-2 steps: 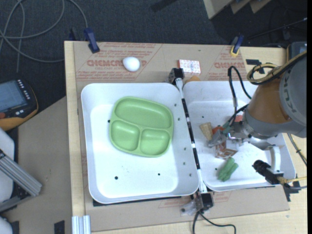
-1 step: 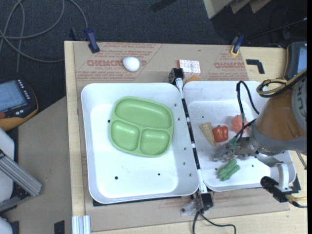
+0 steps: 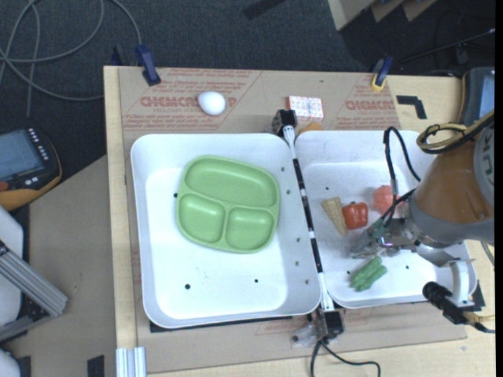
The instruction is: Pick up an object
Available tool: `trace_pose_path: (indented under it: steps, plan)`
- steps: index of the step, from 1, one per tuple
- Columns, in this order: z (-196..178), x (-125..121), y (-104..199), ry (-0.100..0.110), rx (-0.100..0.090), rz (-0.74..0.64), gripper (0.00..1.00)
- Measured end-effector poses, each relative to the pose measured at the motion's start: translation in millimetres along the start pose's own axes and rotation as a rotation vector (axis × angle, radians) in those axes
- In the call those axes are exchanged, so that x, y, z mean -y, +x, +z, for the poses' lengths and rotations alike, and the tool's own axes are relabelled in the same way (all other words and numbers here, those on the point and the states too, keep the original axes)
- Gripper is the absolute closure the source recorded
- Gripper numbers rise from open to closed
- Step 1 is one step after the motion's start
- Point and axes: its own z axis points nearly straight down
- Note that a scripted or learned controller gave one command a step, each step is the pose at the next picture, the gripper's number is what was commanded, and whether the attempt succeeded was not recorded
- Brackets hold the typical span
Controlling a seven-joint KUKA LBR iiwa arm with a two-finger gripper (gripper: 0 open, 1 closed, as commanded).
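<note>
The right bin (image 3: 339, 157) holds several small items. A red pepper-like piece (image 3: 356, 214) lies beside a tan wedge (image 3: 333, 212). A salmon-pink piece (image 3: 383, 198) sits a little farther right, and a green leafy piece (image 3: 367, 274) lies near the bin's front. My gripper (image 3: 368, 244) reaches in from the right and hangs low between the red piece and the green piece, just above the green one. The arm's orange band (image 3: 452, 183) hides the bin's right side.
The left bin (image 3: 157, 273) carries a green divided plate (image 3: 228, 203). On the cardboard behind the bins lie a white egg-like ball (image 3: 211, 102) and a small patterned block (image 3: 306, 106). A black cable (image 3: 397, 159) loops over the right bin.
</note>
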Motion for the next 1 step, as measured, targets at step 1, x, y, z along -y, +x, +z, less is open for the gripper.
trace_pose_path:
  steps: [1]
  plan:
    - [-91.0, -49.2, 84.1, -0.002, -0.001, -0.003, 1.0]
